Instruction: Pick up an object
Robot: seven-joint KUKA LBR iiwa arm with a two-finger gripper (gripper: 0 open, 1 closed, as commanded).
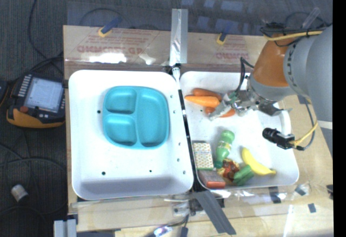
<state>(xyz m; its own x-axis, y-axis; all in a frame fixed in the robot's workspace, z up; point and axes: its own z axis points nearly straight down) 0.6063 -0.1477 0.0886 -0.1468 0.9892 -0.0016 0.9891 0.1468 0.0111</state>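
Bench w/ dark carpet around it carries two white bins. Left bin holds a blue divided plate. Right bin holds carrots at upper left, green bottle mid, banana, small box, mixed items at front. Gripper is low in right bin, just beside the carrots; finger state cannot be determined, grasp not confirmed.
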